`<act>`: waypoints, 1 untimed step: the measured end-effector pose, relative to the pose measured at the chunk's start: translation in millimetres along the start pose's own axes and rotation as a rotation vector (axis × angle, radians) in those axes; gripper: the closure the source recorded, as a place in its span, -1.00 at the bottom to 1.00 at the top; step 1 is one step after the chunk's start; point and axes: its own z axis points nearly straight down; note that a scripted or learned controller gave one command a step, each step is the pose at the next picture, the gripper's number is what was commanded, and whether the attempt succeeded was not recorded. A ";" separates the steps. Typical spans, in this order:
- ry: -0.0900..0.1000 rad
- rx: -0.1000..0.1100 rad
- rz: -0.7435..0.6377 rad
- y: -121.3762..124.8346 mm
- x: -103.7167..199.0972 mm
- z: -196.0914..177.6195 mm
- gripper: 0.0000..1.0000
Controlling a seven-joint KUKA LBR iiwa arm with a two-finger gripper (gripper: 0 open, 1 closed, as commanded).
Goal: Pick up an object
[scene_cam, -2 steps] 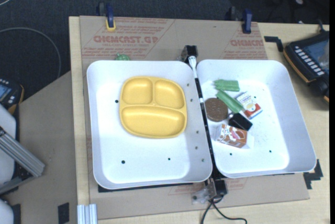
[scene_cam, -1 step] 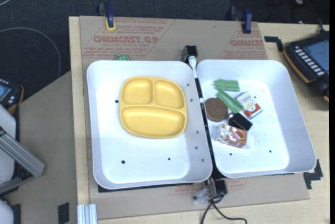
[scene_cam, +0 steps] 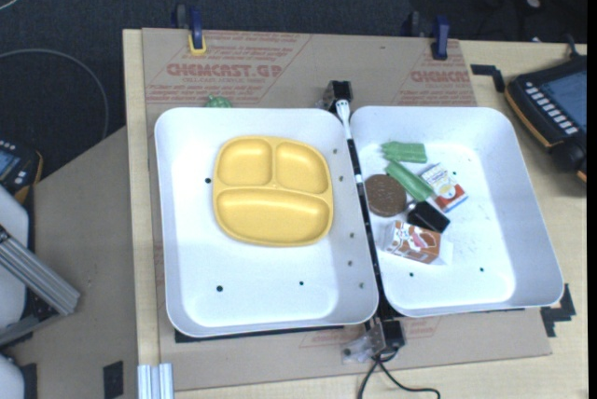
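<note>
Left bin holds a yellow divided plate. Right bin holds a cluster near its left wall: green pieces, brown disc, black block, two printed packets. Gripper state: cannot tell.

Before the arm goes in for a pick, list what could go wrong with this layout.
1. The right bin holds a tight cluster: green pieces, brown disc, black block and packets touch or overlap, so a grasp may catch two or slip.
2. The disc lies flat near the bin wall, likely hard to pinch.
3. The yellow divided plate in the left bin looks wide for two fingers.
</note>
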 end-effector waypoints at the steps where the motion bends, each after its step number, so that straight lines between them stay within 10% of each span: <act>1: -0.003 -0.006 -0.005 1.1 2.1 -11.8 1.00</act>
